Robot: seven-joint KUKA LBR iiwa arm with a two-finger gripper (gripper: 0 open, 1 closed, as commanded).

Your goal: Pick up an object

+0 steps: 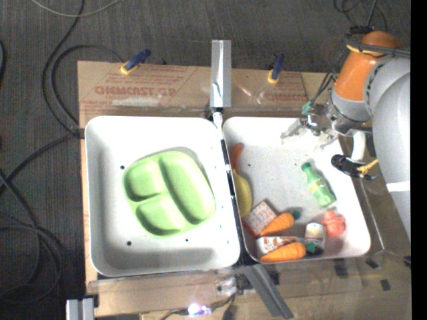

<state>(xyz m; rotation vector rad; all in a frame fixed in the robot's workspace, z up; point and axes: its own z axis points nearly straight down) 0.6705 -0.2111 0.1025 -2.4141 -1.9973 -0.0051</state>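
The grey arm with its orange band (360, 69) reaches in over the far right corner of the shallow white right-hand bin (267, 135), and its two-finger metal gripper (308, 129) hovers above the bin's bare floor with its fingers spread apart and nothing between them. Below it lie a small green plastic bottle (319, 185), two orange toy carrots (277, 224) (284, 252), a yellow banana (243, 193) against the left wall, a small red-and-white box (260, 215) and a red round toy (334, 223). The shallow white left-hand bin (107, 139) holds a light green three-compartment plastic plate (169, 192).
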